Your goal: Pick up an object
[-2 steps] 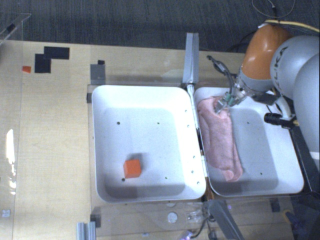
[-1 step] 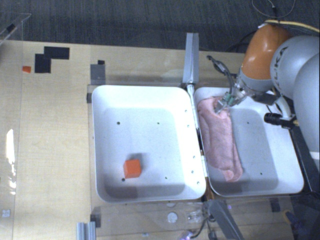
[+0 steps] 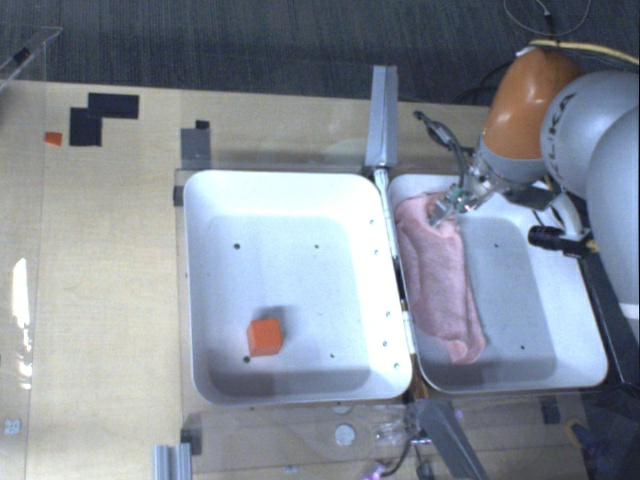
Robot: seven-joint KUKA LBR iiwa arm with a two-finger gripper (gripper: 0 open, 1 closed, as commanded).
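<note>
End effector (image 3: 447, 206) meets pink towel (image 3: 440, 278) (right bin (image 3: 560, 368)); orange block (image 3: 265, 337) in left bin (image 3: 230, 388).

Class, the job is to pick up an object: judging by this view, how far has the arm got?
Done: the gripper has reached the pink cloth's top end in the right bin. In hand: contact there, grasp unclear. Left: lifting it; the cloth lies flat. The orange block sits untouched in the left bin.
</note>
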